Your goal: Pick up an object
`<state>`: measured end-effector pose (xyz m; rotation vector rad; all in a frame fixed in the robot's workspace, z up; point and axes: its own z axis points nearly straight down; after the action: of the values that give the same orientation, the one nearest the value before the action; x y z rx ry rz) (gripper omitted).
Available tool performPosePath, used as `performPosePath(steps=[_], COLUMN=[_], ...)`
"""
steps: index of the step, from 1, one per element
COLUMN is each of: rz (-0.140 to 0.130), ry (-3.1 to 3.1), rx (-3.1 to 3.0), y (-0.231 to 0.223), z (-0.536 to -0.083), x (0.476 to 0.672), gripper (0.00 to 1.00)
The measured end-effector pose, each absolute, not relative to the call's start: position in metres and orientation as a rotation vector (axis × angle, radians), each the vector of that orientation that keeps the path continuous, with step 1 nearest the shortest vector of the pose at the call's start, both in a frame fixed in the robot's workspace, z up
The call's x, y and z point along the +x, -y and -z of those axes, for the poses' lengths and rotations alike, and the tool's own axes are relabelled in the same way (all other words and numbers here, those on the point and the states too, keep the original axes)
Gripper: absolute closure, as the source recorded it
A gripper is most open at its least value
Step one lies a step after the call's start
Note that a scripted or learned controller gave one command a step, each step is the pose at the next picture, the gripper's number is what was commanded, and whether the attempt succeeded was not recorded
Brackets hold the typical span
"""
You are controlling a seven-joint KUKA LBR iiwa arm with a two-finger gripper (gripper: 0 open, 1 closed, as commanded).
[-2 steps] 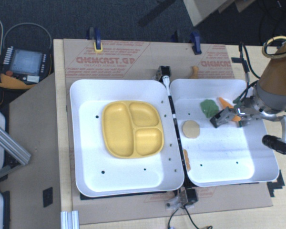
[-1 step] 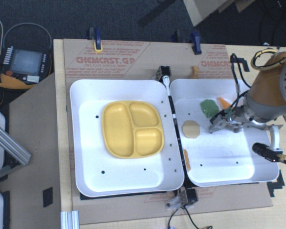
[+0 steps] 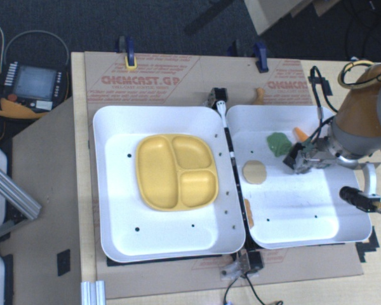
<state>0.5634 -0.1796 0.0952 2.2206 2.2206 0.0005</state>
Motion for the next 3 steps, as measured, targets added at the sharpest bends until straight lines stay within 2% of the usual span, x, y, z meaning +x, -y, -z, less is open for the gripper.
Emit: performPosePath(steps=[2,3], rz=[-0.006,-0.002], ry=[-2.219,-2.220], rx=[2.214,2.219], y=[0.171,0.170], z=[-0.219,-0.220], x=[0.568,0.569], gripper=[1.00,1.00])
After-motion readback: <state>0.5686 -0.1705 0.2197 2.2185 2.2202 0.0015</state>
